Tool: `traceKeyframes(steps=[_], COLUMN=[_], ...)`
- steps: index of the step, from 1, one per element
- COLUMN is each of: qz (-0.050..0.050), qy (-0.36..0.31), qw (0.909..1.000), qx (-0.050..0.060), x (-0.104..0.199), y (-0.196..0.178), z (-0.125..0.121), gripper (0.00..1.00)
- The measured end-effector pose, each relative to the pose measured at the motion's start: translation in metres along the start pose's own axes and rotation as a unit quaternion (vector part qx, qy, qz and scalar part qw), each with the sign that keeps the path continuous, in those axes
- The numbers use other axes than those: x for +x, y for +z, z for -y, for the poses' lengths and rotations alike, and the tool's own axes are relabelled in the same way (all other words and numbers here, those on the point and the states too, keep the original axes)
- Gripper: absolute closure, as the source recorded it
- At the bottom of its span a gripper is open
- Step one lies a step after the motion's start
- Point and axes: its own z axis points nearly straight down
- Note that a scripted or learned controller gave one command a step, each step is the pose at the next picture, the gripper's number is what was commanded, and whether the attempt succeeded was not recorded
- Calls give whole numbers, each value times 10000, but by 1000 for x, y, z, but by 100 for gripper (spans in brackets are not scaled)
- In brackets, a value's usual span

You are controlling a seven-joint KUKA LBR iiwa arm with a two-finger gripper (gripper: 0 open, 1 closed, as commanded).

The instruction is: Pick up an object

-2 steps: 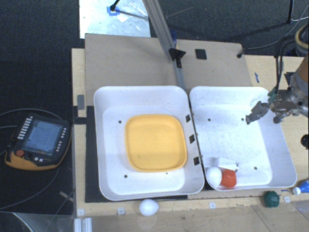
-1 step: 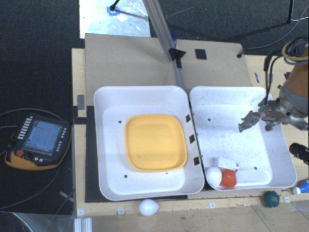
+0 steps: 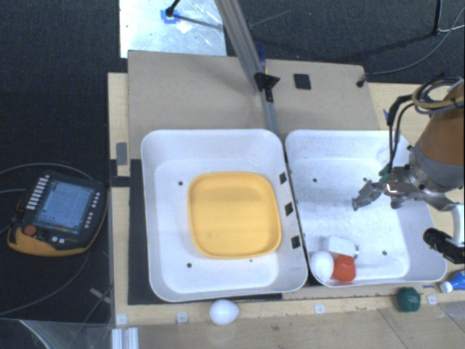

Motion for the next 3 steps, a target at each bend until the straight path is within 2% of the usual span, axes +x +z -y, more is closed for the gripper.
traceKeyframes(steps=[1, 2, 3], qz=[0, 5, 8], qy=[-2, -4, -11], qw=[10000, 10000, 10000], qx=[-4, -27, -46], x=[-2, -3, 1], y=[47, 35, -17], z=[9, 8, -3], gripper=[0, 100, 100])
